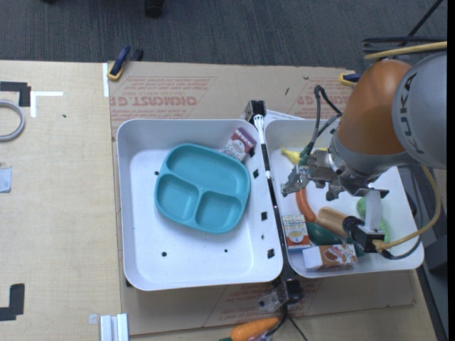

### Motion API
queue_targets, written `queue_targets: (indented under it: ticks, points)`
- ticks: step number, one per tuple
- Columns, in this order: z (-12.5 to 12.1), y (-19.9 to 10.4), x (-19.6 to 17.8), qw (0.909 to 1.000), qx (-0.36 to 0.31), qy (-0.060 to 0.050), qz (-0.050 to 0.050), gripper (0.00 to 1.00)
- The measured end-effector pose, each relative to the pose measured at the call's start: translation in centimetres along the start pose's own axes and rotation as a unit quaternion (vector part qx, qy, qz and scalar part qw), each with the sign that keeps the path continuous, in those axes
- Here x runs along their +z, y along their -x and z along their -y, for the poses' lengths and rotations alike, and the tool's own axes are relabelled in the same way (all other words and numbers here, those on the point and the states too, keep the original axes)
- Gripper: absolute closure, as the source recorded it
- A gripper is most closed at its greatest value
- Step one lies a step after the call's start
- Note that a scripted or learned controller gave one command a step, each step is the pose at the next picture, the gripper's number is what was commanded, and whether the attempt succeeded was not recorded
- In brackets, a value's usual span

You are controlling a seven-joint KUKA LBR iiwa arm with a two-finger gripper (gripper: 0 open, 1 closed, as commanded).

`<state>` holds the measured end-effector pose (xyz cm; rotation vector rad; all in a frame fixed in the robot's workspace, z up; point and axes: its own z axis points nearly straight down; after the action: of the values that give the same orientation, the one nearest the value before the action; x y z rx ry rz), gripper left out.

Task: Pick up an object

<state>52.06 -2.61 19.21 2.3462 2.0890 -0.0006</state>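
Objects — a small carton (295, 231), an orange sausage-shaped toy (305, 203), a brown box (334, 256) — lie in the right bin (405, 258) on the desk (57, 212). The arm (387, 112) bends down over this bin, its claw (323, 176) hanging above them; whether it is spread, I cannot tell. A teal divided plate (202, 188) rests in the left bin (135, 261).

Red "CHEMCAST GP" print, upside down, on the cardboard (167, 94) at upper middle, plus "KUKA" on the arm (425, 112) at right.
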Motion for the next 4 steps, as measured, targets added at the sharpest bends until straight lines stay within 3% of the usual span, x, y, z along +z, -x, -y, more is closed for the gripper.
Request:
queue_targets:
  ticks: [4]
  points:
    - [0.00,0.00,0.00,1.0000,0.000,0.000,0.000,0.00]
